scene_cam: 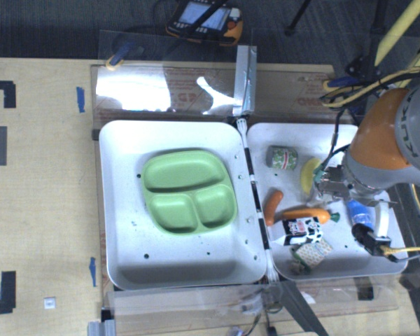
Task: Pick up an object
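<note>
Arm [388, 138] reaches in from the right edge, wrist low over the right bin [399, 264]. The gripper [330, 185] hangs at mid-right of the frame, just beside the banana [308, 174] and above the carrot [306, 214]; how it stands, cannot tell. Below the carrot lies a cow-print box [302, 228], a can [283, 158] sits higher up, a blue bottle [360, 213] to the right. Left bin [119, 208] carries a green tray [189, 190] at centre frame
</note>
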Controlling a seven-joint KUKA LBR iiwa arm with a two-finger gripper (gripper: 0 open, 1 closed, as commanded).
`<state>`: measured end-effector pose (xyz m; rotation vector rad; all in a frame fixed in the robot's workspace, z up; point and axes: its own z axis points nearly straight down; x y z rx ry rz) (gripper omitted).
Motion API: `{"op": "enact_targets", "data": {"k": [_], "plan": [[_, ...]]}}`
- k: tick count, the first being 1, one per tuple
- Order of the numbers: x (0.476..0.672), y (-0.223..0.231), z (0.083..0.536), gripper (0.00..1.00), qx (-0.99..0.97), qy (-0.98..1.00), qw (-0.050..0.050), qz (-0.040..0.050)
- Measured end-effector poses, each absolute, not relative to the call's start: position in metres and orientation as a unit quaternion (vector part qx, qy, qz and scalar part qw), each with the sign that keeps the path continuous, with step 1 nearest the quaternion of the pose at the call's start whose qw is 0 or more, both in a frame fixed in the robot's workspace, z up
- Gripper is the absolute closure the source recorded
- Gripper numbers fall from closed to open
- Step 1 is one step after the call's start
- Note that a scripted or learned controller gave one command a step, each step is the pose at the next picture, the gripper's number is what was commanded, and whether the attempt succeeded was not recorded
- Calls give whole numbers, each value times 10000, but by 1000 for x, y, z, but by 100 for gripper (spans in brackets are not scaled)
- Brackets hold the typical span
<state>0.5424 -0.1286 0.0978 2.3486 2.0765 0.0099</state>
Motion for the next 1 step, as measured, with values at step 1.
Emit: {"op": "enact_targets", "data": {"k": [1], "plan": [[594,-59,203,100,6899,7239,7,5]]}}
